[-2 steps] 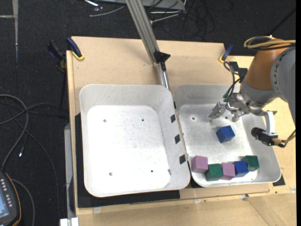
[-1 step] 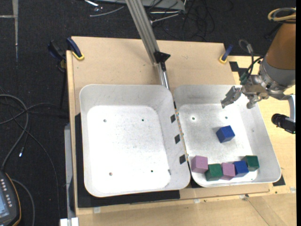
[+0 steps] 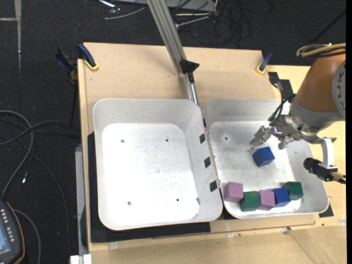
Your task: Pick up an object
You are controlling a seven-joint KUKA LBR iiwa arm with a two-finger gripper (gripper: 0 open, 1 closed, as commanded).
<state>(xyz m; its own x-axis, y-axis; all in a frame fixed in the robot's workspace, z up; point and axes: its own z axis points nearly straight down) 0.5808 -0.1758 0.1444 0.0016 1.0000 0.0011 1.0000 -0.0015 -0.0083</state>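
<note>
A blue cube (image 3: 263, 156) lies alone in the middle of the right bin (image 3: 236, 147). My gripper (image 3: 270, 142) hangs just behind and over it, fingers spread open, one fingertip (image 3: 257, 141) to the cube's left and the other to its right. Nothing sits between the fingers. Along the bin's front wall runs a row of cubes: purple (image 3: 234, 191), green (image 3: 250, 201), purple (image 3: 267, 198), blue (image 3: 281, 196) and green (image 3: 295, 190).
The left bin (image 3: 110, 147) sits beside the right one, their rims meeting at the middle. A slanted metal pole (image 3: 170, 32) crosses the bench's back edge. My grey and orange arm (image 3: 324, 92) covers the right bin's far right corner.
</note>
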